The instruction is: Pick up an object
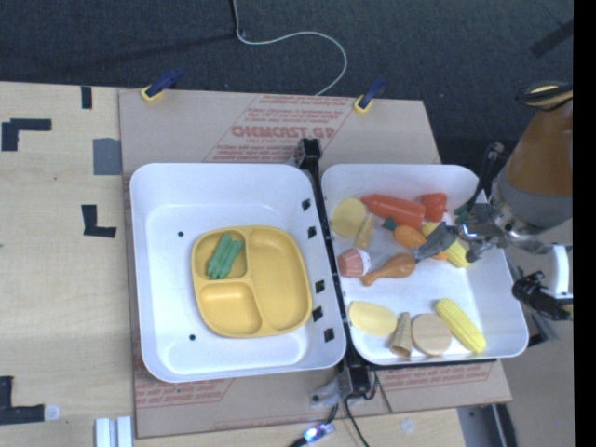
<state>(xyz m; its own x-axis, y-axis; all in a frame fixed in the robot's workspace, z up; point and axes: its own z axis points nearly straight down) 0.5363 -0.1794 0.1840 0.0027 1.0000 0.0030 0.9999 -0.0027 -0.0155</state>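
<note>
The right bin (484, 291) holds several toy foods: a red chilli (391, 205), an orange piece (410, 236), a brown drumstick (391, 268), a corn cob (459, 324), a tan round slice (431, 333) and a yellow oval (372, 318). My gripper (453, 248) is low over the bin's right side, close to the orange piece. Its fingers stand apart, one dark finger (432, 246) slanting left towards the drumstick. A small yellow piece (456, 256) lies between them on the bin floor. Nothing is lifted.
The left bin (158, 250) bears a yellow divided plate (270, 287) with a green pod (223, 254) in its upper left compartment. A yellow round piece (349, 217) and a pink piece (352, 263) lie by the wall between the bins. A white cable (298, 37) loops behind the bench.
</note>
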